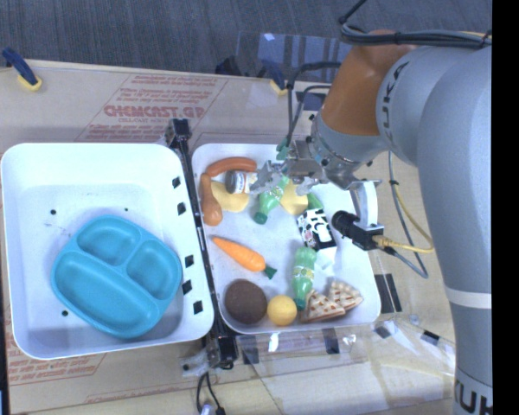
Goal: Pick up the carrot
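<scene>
The carrot (239,253) lies in the right bin (374,305) — well short of the gripper (285,175), whose state I cannot tell — so descending here risks seizing crowded neighbours instead.

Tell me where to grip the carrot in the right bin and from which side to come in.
Grip the carrot across its thick orange middle, coming straight down from above. It lies flat and slanted, green top toward the lower right, with bare bin floor on both long sides. Turn the end effector so it closes across the narrow width, staying off the brown ball below it.
</scene>
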### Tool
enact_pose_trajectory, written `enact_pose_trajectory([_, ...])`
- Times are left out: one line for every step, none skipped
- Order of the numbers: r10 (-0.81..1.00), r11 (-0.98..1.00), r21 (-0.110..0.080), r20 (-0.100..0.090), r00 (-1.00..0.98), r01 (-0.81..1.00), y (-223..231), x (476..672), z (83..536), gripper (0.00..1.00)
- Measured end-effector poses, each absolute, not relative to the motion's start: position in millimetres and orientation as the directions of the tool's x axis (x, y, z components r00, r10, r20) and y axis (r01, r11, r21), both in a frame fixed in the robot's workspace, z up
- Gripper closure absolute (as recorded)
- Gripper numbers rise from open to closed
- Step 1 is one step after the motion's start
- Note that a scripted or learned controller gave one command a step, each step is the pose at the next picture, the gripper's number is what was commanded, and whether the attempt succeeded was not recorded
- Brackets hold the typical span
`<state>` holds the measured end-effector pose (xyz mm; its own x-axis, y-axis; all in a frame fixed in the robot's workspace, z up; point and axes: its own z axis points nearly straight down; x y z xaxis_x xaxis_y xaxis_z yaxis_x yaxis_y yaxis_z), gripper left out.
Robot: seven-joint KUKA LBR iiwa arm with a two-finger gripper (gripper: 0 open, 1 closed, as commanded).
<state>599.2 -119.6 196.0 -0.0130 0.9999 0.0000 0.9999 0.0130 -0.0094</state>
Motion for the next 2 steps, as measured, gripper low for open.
enact_pose_trajectory([0.993, 0.121, -0.02, 0.005, -0.121, 0.992, -110.8, 523.7, 91.6, 0.0])
enact_pose_trajectory([0.991, 0.131, -0.018, 0.001, -0.131, 0.991, -112.3, 526.7, 104.5, 1.0])
